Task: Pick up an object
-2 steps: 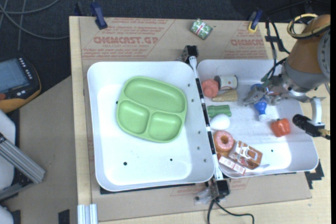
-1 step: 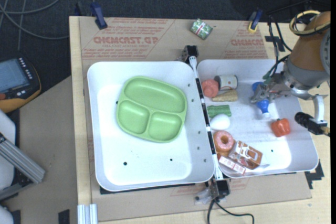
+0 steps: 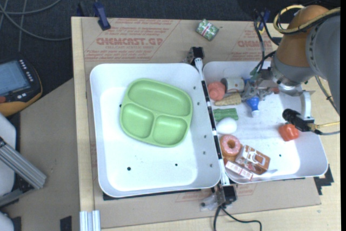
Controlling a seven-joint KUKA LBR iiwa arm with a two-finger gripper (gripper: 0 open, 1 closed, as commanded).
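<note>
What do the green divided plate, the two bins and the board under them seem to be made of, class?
Green divided plate: probably moulded plastic, matte; even colour, rounded compartment edges. Left bin and right bin: likely thin formed plastic, white and smooth, with soft sheen and rounded rims. Board: looks like a sheet under brown protective paper, printed with red lettering.
</note>
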